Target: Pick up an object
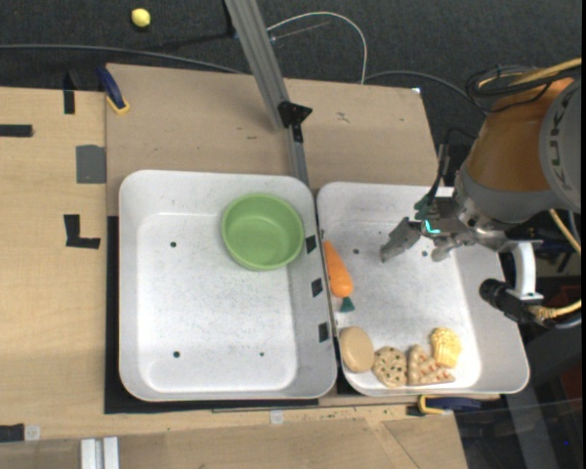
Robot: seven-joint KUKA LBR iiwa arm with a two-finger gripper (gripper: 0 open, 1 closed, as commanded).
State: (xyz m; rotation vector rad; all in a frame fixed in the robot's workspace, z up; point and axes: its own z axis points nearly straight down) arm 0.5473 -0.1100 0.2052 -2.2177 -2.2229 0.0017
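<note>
My gripper (418, 245) hangs over the upper middle of the right bin (371, 203), its two fingers spread open with nothing between them. An orange carrot (338, 271) lies along the right bin's left wall, left of the gripper. At the bin's near edge sit a tan bun (356, 349), a dark-spotted cookie (390, 365), a waffle-like piece (422, 367) and a yellow corn piece (445, 345). A green bowl (262, 231) stands in the upper right part of the left bin (156, 291).
A grey pole (264, 57) slants down to the divider between the bins. A yellow ball (141, 17) lies on the dark floor at the far left. Cables run behind the bench and beside the arm.
</note>
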